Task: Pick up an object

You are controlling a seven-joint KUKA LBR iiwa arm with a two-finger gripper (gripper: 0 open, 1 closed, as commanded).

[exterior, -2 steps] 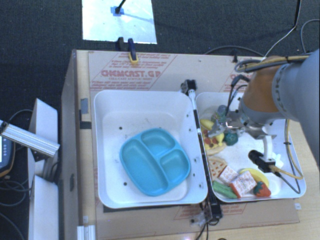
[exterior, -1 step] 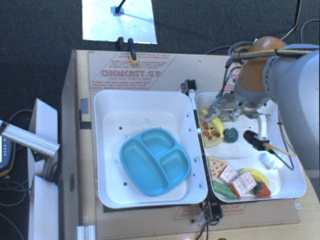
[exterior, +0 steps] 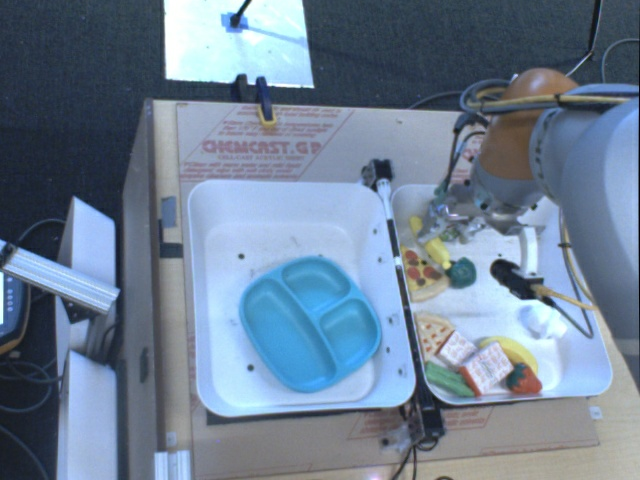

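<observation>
Camera view places the gripper [exterior: 447,226] low over the far left corner of the right bin [exterior: 600,368], at the end of the grey arm [exterior: 590,158] with its orange band [exterior: 520,118], which enters from the right. Whether the gripper is released or clenched cannot be told at this angle, and no grasp on any item can be confirmed. A yellow piece [exterior: 432,244] lies just beside the gripper, on its near side. Close to that piece are a toy pizza slice [exterior: 422,274] with red toppings, set against the bin's left wall, and a round green item [exterior: 462,272] just to its right. Every candidate for pickup lies in this right bin. A second pizza slice [exterior: 433,332] lies nearer the front. Beside it sit two small red-and-white boxes [exterior: 472,358] and a yellow banana [exterior: 512,350]. A long green item [exterior: 450,380] lies at the front wall, and a red item [exterior: 523,379] lies to its right. A white object [exterior: 540,319] lies toward the right side, well apart from the gripper. The left bin [exterior: 215,268] holds a blue divided plate [exterior: 310,323], flat on the bin floor. Both bins stand side by side on the bench [exterior: 260,143], their inner walls touching.
</observation>
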